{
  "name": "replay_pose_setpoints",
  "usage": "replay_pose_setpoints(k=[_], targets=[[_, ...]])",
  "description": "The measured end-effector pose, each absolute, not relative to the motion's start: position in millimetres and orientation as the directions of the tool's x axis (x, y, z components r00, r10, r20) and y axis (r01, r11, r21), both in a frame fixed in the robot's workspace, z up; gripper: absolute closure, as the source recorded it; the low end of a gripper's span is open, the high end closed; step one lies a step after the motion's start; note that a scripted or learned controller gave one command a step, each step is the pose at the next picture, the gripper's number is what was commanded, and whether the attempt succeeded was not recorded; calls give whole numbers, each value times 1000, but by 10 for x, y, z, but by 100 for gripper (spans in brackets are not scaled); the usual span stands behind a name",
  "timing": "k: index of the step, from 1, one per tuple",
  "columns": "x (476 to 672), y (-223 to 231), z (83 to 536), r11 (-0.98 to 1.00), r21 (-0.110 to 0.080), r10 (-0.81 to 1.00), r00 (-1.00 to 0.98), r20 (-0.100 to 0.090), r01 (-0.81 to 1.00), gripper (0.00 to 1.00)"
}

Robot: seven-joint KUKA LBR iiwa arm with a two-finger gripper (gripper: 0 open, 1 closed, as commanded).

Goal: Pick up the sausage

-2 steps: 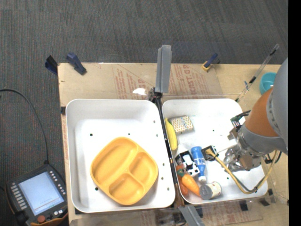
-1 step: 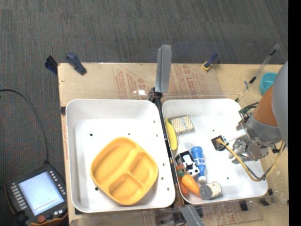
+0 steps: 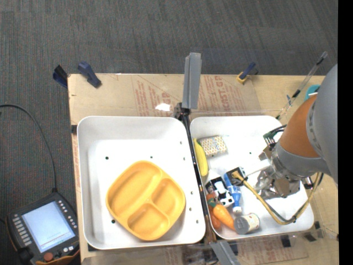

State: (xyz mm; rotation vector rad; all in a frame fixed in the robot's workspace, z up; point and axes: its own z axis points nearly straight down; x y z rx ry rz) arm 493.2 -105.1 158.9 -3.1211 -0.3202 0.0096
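Overhead, the grey arm [image 3: 322, 131] with its orange band reaches in from the right over the right bin [image 3: 248, 127], and the end effector [image 3: 274, 185] hangs low above that bin's right half, with a yellow cable [image 3: 276, 217] looping beneath it. Whether the end effector is apart or together cannot be told from this angle, and nothing is seen held in it. Along the bin's left wall lie a yellow banana [image 3: 202, 159], a pale waffle-patterned block [image 3: 213, 145], a black-and-white item [image 3: 220, 189], a blue item [image 3: 234, 195], an orange carrot [image 3: 223, 217] and a grey can [image 3: 246, 223]. A small reddish-brown piece, apparently the sausage [image 3: 210, 199], sits among them just above the carrot, well apart from the end effector. The left bin [image 3: 94, 148] holds a yellow divided plate [image 3: 146, 200].
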Motion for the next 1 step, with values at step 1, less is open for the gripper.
replay_pose_setpoints(k=[1], targets=[[5195, -1505, 1598, -980, -4, 199, 980, -6, 199, 100]])
